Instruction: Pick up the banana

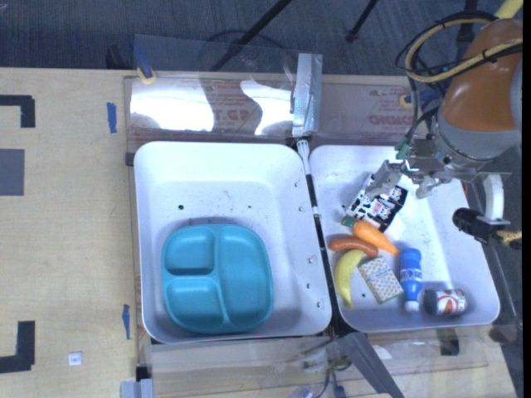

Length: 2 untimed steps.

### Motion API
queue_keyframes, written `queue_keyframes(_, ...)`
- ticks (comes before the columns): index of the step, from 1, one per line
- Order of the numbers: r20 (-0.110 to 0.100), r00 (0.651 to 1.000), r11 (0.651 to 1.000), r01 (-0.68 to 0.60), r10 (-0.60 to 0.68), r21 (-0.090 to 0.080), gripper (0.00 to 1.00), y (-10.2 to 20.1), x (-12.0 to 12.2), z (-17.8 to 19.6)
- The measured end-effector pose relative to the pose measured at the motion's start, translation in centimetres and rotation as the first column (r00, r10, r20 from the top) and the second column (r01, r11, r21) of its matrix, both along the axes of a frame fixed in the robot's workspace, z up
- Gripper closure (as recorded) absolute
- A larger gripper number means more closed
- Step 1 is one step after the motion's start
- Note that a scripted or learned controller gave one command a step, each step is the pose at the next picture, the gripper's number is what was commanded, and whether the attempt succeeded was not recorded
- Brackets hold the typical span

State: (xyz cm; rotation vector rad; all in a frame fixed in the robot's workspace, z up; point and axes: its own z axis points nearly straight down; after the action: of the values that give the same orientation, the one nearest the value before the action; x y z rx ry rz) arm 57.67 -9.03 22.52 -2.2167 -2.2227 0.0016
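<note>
The yellow banana (344,274) lies curved near the front left of the right bin (465,259). An orange carrot (366,237) touches its upper end and a speckled square pad (382,281) rests against its right side. My gripper (392,175) hangs over the back middle of the right bin, just above a black and white packet (378,205). It is well behind the banana and apart from it, and I see no banana in it.
A blue bottle (410,277) and a small can (448,303) lie at the front right of the right bin. The left bin (174,168) holds a teal divided plate (217,276). A metal divider (307,98) stands behind the bins.
</note>
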Motion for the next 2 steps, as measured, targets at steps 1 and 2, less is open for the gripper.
queue_keyframes(1,0.0,1.0,1.0,0.0,0.0,0.0,0.0,0.0,0.0,0.0)
queue_keyframes(2,0.005,1.0,1.0,-0.005,0.005,-0.001,0.0,3.8,1.0,1.1)
